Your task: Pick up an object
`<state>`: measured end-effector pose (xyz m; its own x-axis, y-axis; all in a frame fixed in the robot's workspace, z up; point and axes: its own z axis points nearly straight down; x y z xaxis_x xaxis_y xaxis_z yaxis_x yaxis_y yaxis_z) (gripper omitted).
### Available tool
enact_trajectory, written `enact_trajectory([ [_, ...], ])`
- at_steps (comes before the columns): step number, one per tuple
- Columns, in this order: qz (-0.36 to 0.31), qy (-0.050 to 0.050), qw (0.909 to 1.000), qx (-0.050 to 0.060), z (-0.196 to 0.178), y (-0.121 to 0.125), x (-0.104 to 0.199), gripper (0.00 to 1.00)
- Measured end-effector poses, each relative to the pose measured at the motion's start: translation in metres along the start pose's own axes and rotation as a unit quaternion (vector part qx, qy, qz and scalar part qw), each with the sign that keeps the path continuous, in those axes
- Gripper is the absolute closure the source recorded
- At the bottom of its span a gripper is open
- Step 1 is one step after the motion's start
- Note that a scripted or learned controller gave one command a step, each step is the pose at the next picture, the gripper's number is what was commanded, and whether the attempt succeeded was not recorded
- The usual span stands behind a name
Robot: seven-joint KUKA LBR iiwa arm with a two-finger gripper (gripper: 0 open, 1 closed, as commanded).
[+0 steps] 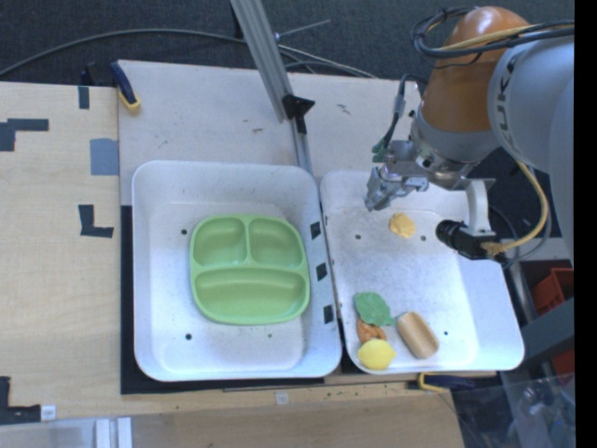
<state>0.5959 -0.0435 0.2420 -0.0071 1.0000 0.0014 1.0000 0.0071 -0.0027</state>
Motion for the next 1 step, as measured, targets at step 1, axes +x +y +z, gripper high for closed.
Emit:
enact_trajectory([
  [1, -0.001, 0.0, 1.0, -0.001, -0.0063, 0.0055, 0.0572, 1.0],
])
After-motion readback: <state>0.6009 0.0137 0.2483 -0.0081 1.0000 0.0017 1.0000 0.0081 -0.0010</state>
